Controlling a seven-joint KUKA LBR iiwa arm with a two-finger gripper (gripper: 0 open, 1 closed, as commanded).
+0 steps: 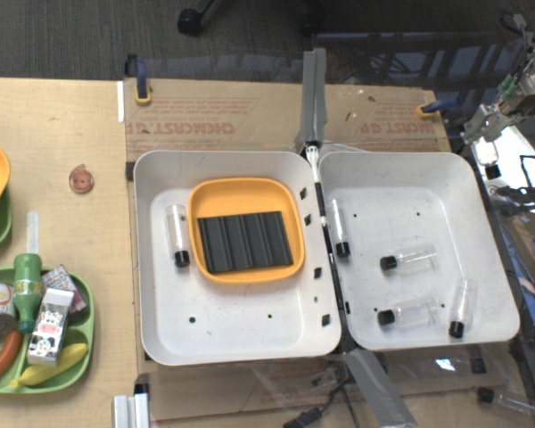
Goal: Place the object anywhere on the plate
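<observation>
Vials lie in both bins. In the left bin (pixel 160 328) one vial (pixel 176 234) lies just beside the left rim of the orange plate (pixel 199 205), black cap toward the near side, not on it. On the plate rests a black ridged slab (pixel 245 242), perhaps a mat; the view is too coarse to be sure. The right bin (pixel 455 194) holds four more vials: one (pixel 337 228) along its left wall, one (pixel 408 259) near the middle, and two near the front, one (pixel 404 314) lying crosswise and one (pixel 459 308) tilted just beside it. How the tool stands I cannot tell. Off to the left, on the counter (pixel 62 132), a green tray (pixel 80 364) holds toy food.
</observation>
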